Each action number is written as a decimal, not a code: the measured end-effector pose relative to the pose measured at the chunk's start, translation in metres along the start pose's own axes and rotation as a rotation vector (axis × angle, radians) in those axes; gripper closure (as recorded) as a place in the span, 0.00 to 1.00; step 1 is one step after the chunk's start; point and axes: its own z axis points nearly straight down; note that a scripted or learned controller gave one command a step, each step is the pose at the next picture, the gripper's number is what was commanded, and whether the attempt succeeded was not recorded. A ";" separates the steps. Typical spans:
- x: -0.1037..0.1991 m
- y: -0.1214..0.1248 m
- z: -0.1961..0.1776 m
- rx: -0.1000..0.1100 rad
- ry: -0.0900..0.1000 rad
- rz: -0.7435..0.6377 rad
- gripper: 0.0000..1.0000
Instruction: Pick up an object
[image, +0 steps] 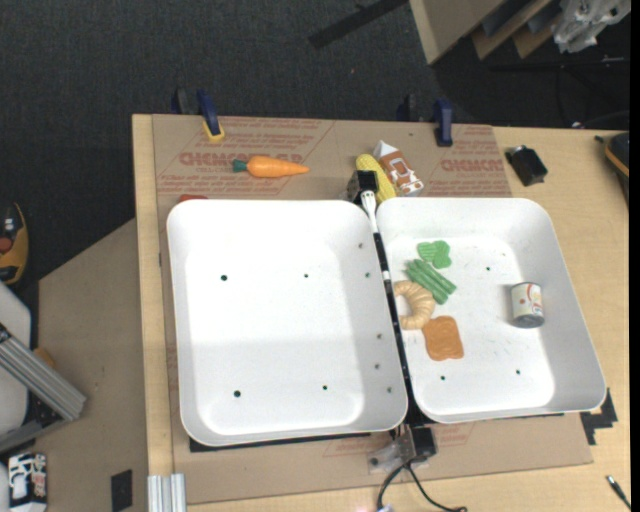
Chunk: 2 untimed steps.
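The right bin (500, 385) holds a few small things. A green leafy toy (434, 266) lies near its left wall. Just below it sit a curved tan pastry piece (414, 303) and a flat orange-brown piece (443, 338), close together. A small grey can (527, 304) lies on its side towards the right wall, apart from the others.
The left bin (270, 320) is beside the right one on a cardboard sheet (150, 300). Behind the bins lie a toy carrot (270, 168), a yellow corn cob (371, 170) and a brown packet (401, 173). Blue clamps (211, 118) (442, 122) grip the board's far edge. A black block (526, 165) sits at the back right.
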 end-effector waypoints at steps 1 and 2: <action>-0.020 -0.165 0.030 0.021 0.009 0.007 1.00; -0.018 -0.158 0.031 0.018 0.007 0.002 0.00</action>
